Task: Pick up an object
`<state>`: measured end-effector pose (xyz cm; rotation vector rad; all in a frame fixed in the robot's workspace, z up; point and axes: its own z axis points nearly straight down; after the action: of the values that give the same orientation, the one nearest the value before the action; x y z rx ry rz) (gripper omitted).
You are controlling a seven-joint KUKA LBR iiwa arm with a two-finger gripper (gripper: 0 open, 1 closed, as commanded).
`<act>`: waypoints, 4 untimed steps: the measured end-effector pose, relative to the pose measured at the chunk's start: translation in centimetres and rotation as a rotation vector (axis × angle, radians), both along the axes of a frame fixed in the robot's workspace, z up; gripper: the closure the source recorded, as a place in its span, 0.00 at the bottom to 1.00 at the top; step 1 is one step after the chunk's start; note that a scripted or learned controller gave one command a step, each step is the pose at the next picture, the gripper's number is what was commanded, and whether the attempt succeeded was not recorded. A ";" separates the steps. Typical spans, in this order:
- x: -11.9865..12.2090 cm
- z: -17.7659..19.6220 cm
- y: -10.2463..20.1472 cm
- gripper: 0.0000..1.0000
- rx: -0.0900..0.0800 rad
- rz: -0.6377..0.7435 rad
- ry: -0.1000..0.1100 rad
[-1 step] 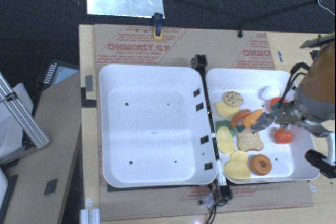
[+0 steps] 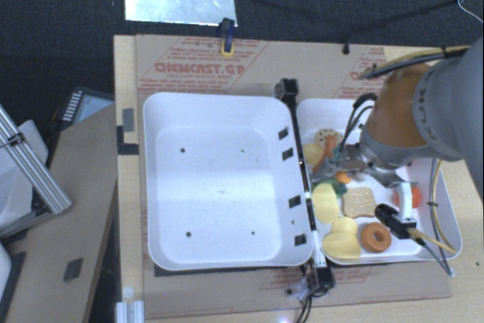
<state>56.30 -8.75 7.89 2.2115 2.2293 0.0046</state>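
Reaching in from the right edge of the frame, the arm [image 2: 423,113] is bending its wrist down over the right bin [image 2: 448,197]. The gripper [image 2: 350,164] is sitting low over the upper-left part of that bin, close to the toy food. Its tip is hidden by its own body, so I cannot tell whether it is apart or together. Nothing is visibly being held.

Pieces lying in the right bin:
- orange carrot-shaped piece [image 2: 330,153], just left of the gripper, leaning toward the bin's left wall
- small orange piece [image 2: 342,178], just below the gripper
- round tan piece [image 2: 326,136], above the carrot shape
- pale yellow piece [image 2: 325,202] and toast slice [image 2: 358,200], side by side at centre
- yellow pear shape [image 2: 342,240] and brown doughnut [image 2: 376,238], along the lower edge

Judgement: the gripper is lining up on one of the two orange pieces, since they are lying nearest to it. The heap is crowding against the left wall, so a descent from above is looking like the workable approach. The neighbouring pieces are risking a nudge or a double grab.

The left bin [image 2: 219,178] is sitting beside it on the table [image 2: 189,66], the two sharing the middle divide.
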 end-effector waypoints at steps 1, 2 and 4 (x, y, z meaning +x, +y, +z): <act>-1.3 0.6 -1.2 0.00 -0.001 -0.007 0.002; 7.4 0.7 0.7 0.00 -0.002 0.001 -0.007; 7.1 1.7 0.5 0.00 -0.002 -0.001 -0.002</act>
<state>63.40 -8.25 9.60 2.2103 2.2267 0.0046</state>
